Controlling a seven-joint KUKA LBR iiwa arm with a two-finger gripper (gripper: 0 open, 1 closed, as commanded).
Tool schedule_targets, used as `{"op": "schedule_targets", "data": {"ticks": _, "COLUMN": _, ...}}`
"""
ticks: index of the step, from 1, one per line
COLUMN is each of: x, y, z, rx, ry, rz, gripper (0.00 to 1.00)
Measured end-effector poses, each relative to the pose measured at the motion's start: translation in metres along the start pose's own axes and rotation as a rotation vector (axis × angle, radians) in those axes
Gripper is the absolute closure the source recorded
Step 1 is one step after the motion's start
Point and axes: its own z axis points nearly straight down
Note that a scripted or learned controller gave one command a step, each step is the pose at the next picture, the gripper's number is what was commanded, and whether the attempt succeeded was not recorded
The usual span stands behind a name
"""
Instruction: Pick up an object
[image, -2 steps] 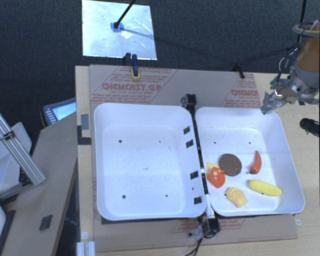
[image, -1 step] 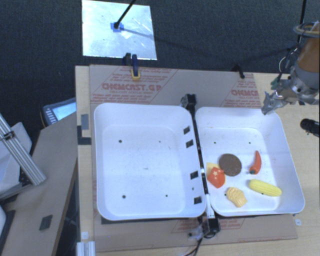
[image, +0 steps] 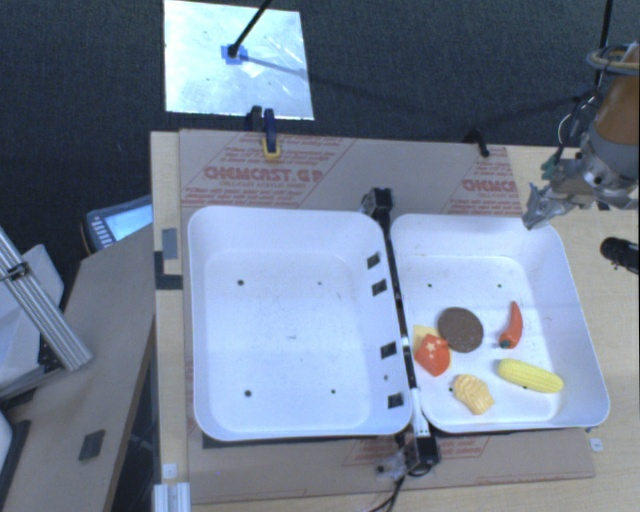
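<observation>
Two white bins, smooth matt plastic w/ a soft sheen: left bin (image: 290, 330), right bin (image: 560, 300). Under them a tan board (image: 330, 165), dull like cardboard, red print. Foil-like shiny sheet (image: 238, 60) at 12 o'clock. Dark rough carpet-like floor (image: 420, 70) behind. In right bin: brown disc (image: 461, 328), matt; red pepper (image: 512, 325) and yellow corn (image: 530, 376), glossy plastic look. Gripper (image: 540, 205) at 2 o'clock, grey metal.
</observation>
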Motion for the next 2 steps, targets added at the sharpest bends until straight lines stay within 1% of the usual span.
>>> {"op": "schedule_targets", "data": {"ticks": 1, "x": 0.0079, "y": 0.0000, "z": 0.0014, "rx": 0.000, "ry": 0.000, "rz": 0.000, "gripper": 1.00}}
{"op": "schedule_targets", "data": {"ticks": 2, "x": 0.0086, "y": -0.0001, "z": 0.0006, "rx": 0.000, "ry": 0.000, "rz": 0.000, "gripper": 1.00}}
